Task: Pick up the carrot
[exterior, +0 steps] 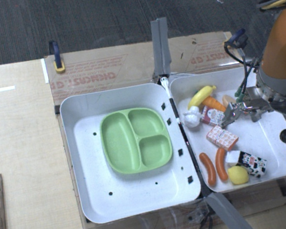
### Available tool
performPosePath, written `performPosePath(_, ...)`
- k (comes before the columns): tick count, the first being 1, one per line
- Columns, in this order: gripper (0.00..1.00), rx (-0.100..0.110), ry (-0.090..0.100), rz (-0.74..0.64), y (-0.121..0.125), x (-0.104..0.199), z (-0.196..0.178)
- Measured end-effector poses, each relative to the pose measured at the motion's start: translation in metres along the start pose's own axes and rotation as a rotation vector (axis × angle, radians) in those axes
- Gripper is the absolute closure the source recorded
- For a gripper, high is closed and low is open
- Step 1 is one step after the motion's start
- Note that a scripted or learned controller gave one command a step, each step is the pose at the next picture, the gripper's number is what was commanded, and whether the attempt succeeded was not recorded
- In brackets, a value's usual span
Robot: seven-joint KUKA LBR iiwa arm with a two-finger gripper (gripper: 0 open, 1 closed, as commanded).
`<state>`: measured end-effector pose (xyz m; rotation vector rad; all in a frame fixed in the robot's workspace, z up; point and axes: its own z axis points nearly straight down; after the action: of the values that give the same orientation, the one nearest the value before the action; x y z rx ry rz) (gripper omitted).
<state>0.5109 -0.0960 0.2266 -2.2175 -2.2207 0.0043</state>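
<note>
One arm from right | tool (234, 112) low beside carrot (215, 104)

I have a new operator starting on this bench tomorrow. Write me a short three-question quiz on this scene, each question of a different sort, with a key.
1. True or false: the green divided plate lies in the same bin as the carrot.
2. Multiple choice: what lies directly beside the carrot, toward the far wall of the right bin? A) a banana B) a spoon C) a cup
3. Fill in: near the right bin's front wall, a yellow lemon sits next to two ______.

Key
1. False; the plate is in the left bin, the carrot in the right one.
2. A, the banana.
3. Sausages. The gripper is close to the carrot's right.
</note>
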Motion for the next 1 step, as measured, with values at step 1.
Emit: performPosePath(1, 0.0, -0.002, -0.001, -0.019, 0.0558, -0.0229, -0.0127)
